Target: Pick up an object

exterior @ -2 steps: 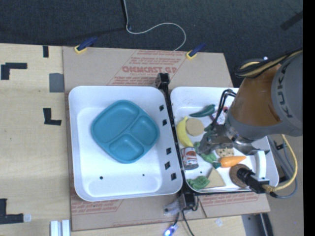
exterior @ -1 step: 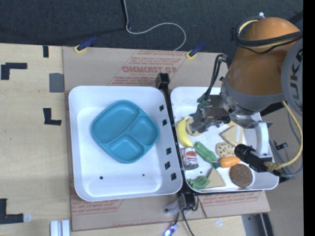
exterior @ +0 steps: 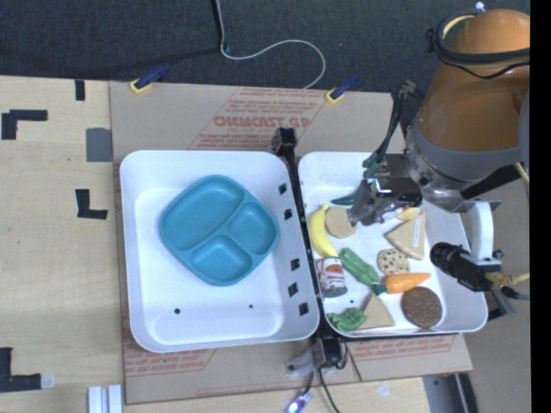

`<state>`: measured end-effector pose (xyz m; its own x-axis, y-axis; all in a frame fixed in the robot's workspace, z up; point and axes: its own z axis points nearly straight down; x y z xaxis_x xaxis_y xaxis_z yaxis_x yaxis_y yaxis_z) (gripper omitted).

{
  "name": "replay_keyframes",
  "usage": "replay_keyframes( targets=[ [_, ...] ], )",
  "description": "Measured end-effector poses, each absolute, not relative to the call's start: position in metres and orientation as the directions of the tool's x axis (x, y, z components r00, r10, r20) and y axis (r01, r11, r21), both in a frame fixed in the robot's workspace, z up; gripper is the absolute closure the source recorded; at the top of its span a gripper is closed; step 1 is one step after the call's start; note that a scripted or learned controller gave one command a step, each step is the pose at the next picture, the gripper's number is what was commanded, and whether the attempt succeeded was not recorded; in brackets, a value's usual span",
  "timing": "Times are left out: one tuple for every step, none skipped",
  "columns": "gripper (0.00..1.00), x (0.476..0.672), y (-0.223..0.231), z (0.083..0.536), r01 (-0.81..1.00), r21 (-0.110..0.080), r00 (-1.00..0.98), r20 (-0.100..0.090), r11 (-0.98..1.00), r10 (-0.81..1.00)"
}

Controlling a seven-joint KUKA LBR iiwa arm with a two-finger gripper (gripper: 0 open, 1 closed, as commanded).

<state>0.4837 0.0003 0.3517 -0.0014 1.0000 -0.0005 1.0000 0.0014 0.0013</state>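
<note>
The end effector [exterior: 372, 203] is hovering low over the right bin [exterior: 461, 321], just beside the banana [exterior: 321, 232]; whether it is gripping anything, I cannot tell

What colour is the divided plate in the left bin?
Light blue. The divided plate shows plainly in the camera view, lying in the white left bin.

Red printing runs across the cardboard sheet [exterior: 258, 119] under the bins, on its far strip, but it appears reversed and too blurred to read. The small can [exterior: 332, 276] in the right bin carries a label, also illegible.
</note>
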Motion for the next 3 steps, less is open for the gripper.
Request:
replay_keyframes(
  targets=[
    [1.00, 0.482, 0.071, 0.271, 1.000, -0.010, -0.007, 0.000, 0.007, 1.000],
    [1.00, 0.485, 0.046, 0.420, 1.000, 0.015, -0.001, 0.002, 0.001, 1.000],
    [1.00, 0.484, 0.093, 0.543, 1.000, 0.014, -0.007, 0.004, 0.007, 1.000]
  ],
)
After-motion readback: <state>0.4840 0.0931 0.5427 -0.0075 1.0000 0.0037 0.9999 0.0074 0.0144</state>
